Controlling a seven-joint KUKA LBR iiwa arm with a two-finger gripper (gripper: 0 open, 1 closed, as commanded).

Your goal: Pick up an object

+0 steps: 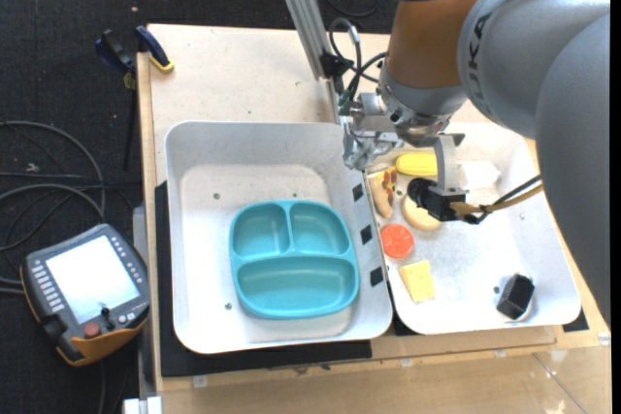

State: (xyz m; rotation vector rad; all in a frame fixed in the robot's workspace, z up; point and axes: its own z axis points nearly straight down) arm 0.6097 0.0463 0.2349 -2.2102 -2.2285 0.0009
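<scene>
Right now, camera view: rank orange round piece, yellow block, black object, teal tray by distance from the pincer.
From the pincer, above the bins' shared wall:
1. Orange round piece, right bin, by the divider.
2. Yellow block, just below it.
3. Teal tray in the left bin and black object at the right bin's near corner: too close to call.

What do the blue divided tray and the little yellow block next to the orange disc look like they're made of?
The blue divided tray looks like moulded plastic: one even colour, rounded compartment walls, soft sheen. The yellow block could be foam or matte plastic, probably toy cheese; it has flat faces and no shine, so I can't be sure. The orange disc beside it also looks like matte plastic.
</scene>
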